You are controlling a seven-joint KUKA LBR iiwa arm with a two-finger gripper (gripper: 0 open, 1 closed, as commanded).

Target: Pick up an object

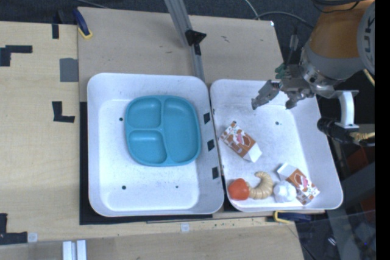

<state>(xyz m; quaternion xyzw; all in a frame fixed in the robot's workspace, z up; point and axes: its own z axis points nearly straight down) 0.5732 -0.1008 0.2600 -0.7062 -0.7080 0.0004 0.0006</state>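
End effector with fingers spread and holding nothing, poised over the far end of the right bin. Candidate objects lie nearer the camera: a red-and-white carton mid-bin, apart from the rest and so easiest to grasp; tomato, croissant and second carton crowd the near wall. Left bin holds a blue divided plate.
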